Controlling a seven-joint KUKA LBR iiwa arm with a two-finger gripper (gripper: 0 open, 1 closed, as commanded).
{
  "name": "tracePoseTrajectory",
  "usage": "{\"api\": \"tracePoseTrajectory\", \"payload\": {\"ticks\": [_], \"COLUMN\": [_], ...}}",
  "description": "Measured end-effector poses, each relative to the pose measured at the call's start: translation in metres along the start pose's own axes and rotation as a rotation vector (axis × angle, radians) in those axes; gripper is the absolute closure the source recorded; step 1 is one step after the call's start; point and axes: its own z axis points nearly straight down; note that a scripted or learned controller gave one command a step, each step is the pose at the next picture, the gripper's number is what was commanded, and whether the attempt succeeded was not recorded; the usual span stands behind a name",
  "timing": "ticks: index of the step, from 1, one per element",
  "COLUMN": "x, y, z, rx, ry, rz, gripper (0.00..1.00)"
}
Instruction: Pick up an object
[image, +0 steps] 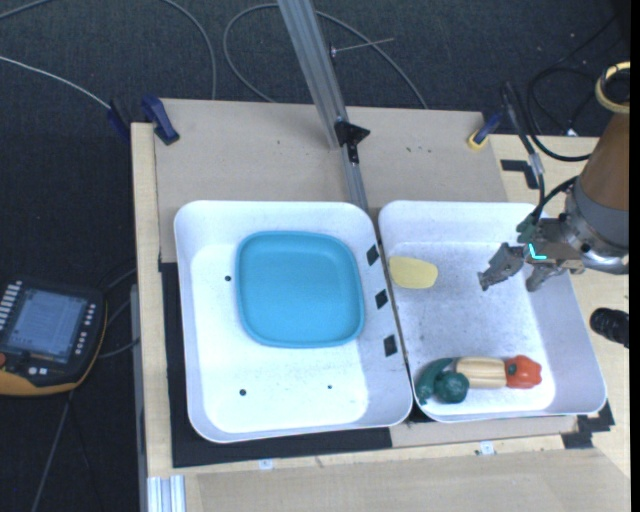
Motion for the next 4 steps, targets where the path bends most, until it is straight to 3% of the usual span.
{"api": "tracePoseTrajectory", "payload": {"ticks": [1, 4], "x": [0.000, -0.014], "y": [0.000, 0.000], "z": [0.000, 0.139], "rx": [0.000, 0.004], "ry": [0.000, 0.001], "rz": [0.000, 0.001], "gripper": [0.00, 0.00]}}
